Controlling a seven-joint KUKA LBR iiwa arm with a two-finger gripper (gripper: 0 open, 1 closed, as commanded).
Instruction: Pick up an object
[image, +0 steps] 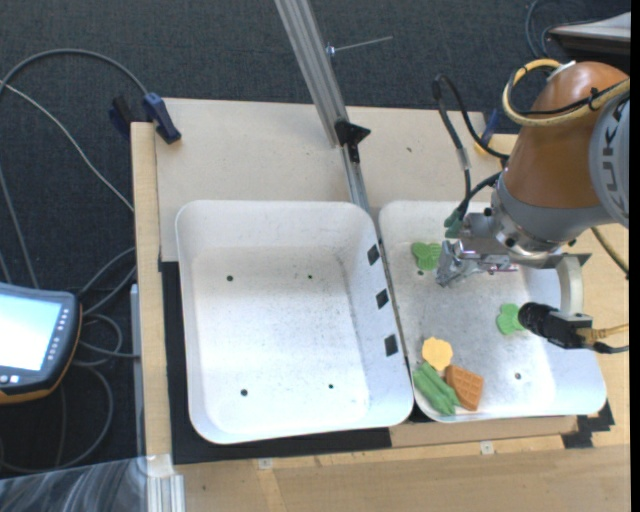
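My gripper (452, 268) hangs over the upper left part of the right bin (560, 400). A small green piece (424, 255) lies just to its left, close to or touching the gripper's tip. Another green piece (510, 320) lies lower right of the gripper, next to the black part of the arm. Along the bin's front left lie a yellow piece (437, 352), a long green piece (434, 388) and an orange ridged piece (466, 386), all well apart from the gripper.
The left bin (200, 240) stands beside the right one, with black clips (381, 298) along the shared wall. A metal pole (318, 75) slants down from the top to the bins' back edge. Cables trail around the arm at the right.
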